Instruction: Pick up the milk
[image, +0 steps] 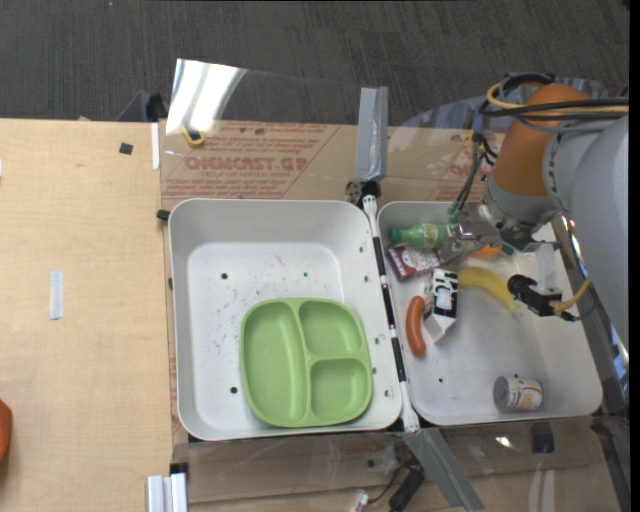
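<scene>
The milk (443, 297) is a small white carton with black markings. It lies in the middle-left of the right bin (560, 400), between a red sausage (415, 326) and a banana (490, 284). My gripper (468, 236) hangs at the back of that bin, above and a little right of the milk, close to a green bottle (420, 235). Nothing shows in its grasp. The arm's grey body and orange band (520, 160) cover the bin's back right corner.
A maroon packet (408, 261) lies just behind the milk, and a small can (518, 393) lies on its side at the bin's front right. The left bin (200, 300) holds a green divided plate (306, 360). Black cable loops hang beside the banana.
</scene>
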